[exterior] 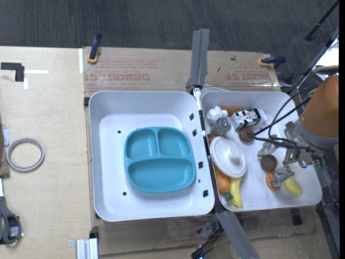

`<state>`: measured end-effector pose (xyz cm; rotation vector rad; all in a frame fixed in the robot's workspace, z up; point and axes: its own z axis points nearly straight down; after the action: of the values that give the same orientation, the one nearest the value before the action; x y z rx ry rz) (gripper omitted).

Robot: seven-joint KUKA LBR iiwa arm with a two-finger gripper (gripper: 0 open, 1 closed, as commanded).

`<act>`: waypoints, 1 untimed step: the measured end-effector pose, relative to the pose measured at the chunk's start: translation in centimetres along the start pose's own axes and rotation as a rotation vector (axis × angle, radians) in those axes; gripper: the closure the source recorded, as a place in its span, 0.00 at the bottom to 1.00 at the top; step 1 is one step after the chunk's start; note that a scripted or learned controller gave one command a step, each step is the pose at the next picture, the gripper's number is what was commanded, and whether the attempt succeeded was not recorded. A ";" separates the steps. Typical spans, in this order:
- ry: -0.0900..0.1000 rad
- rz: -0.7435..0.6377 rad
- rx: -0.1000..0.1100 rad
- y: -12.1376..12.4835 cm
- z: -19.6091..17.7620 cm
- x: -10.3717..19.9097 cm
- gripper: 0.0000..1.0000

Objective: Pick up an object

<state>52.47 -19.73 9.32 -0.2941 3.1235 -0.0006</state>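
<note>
I take the right bin (259, 99) as my landmark. Left of it, across the shared wall, sits the left bin (102, 144) with a blue tray (160, 159); nothing there is for this step. In the right bin's left half lie a white lid (228, 156) and a banana (235, 192). Further right, near its front right corner, the claw (281, 174) hangs low over an orange piece (272, 181), touching or just above it, with a second banana (291, 185) just beside. I cannot tell how the claw is set. I judge the orange piece the target: I want it centred between the tips, clear of that banana, before closing and lifting straight up.
</note>
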 end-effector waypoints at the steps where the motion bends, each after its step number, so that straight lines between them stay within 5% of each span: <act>1: -0.001 0.161 0.001 9.6 0.0 -2.4 0.00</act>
<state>53.01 -9.86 9.29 -0.0412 3.1362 -0.0012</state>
